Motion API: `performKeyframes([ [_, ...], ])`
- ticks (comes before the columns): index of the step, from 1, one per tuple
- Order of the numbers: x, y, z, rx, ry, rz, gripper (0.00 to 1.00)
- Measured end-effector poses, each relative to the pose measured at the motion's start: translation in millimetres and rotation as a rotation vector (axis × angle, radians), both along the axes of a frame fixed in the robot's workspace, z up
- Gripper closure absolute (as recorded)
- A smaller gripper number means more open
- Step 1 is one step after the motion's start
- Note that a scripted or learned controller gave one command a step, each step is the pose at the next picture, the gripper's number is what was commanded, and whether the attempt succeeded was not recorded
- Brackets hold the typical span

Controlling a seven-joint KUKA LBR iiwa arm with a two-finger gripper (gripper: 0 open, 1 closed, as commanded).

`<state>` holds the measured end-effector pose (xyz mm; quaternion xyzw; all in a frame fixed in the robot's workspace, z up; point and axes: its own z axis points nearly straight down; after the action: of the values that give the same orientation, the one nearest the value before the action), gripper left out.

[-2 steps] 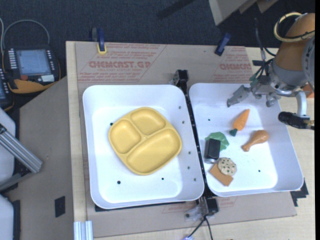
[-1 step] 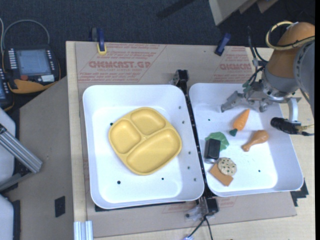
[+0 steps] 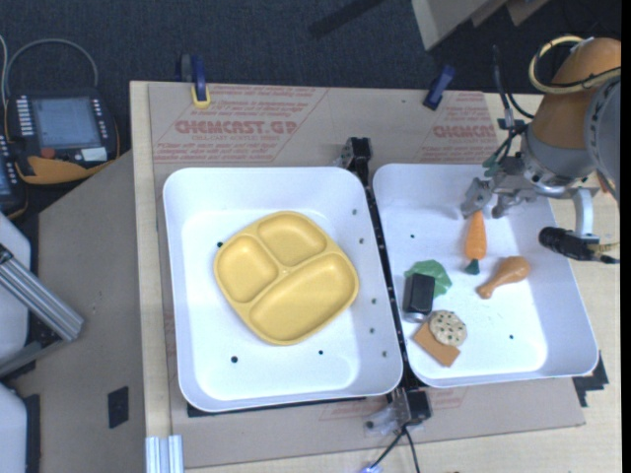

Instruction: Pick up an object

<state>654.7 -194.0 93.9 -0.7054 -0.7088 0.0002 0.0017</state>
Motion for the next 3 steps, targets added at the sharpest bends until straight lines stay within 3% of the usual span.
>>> performKeyframes([
  [1,3.4,3.6,62.8,-0.005,-0.01,-0.004,1.0],
  [3,8.6,6.5,180.0,-0.005,-0.009,-0.004,1.0],
])
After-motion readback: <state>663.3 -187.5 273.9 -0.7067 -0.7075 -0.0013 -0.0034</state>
